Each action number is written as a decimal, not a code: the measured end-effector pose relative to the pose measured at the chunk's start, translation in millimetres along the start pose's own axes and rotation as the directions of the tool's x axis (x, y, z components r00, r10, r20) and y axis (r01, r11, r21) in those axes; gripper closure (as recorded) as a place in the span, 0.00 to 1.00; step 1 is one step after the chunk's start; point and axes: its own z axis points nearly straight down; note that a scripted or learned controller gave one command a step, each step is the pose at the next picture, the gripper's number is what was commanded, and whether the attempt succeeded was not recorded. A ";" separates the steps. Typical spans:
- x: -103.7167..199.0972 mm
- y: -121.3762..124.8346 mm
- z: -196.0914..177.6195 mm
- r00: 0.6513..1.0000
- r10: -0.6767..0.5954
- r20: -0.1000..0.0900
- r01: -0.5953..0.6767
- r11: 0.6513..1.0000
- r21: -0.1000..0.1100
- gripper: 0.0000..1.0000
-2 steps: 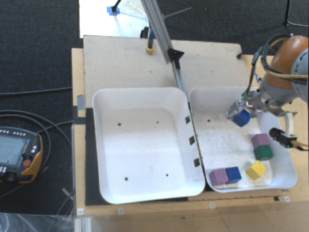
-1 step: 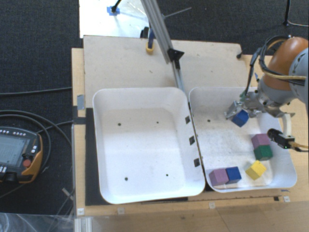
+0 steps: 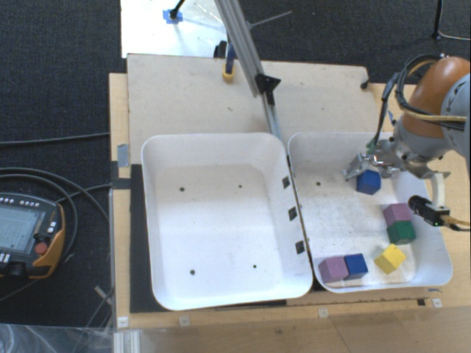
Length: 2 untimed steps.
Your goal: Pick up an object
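My gripper (image 3: 370, 169) hangs over the back part of the right bin (image 3: 324, 219), at the end of the grey arm with the orange band (image 3: 439, 87). A blue cube (image 3: 369, 182) sits directly under the gripper and looks to be touching its tip; whether it is gripped I cannot tell. Further forward in the same bin lie a purple cube (image 3: 396, 213) with a green cube (image 3: 401, 232) against it, a yellow cube (image 3: 390, 258), another blue cube (image 3: 355, 265) and another purple cube (image 3: 333, 268).
The left bin (image 3: 158, 197) stands beside the right one, sharing a middle wall. A slanted metal pole (image 3: 246, 43) crosses the back of the bench. A teach pendant (image 3: 26, 230) lies on the floor at the left.
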 end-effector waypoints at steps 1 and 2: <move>1.5 2.6 -11.3 1.000 -0.005 -0.001 0.005 1.000 -0.005 1.00; 1.7 2.8 -11.2 1.000 -0.005 -0.001 0.005 1.000 -0.005 0.00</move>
